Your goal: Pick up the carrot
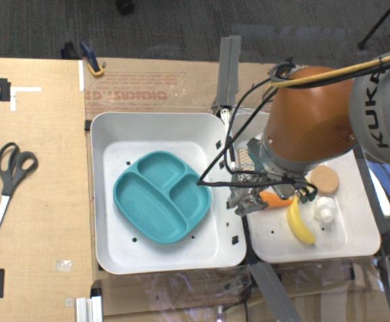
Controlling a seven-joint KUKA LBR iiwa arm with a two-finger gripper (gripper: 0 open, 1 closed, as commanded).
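While scissors [11,170] lie at nine o'clock on the tabletop [41,233], a teal divided plate [161,196] occupies the left bin [101,180]. Carrot [273,198] lies in the right bin [356,243], near its nine o'clock edge, just beside the banana [300,222]. Tool [248,202] sits at the carrot's nine o'clock end. Recommended: centre over the carrot, clear of the banana. Tool opening and contact cannot be determined.

Single fixed camera above the bench [34,247], looking down at a slant (moderately near), both white bins [104,200] framed
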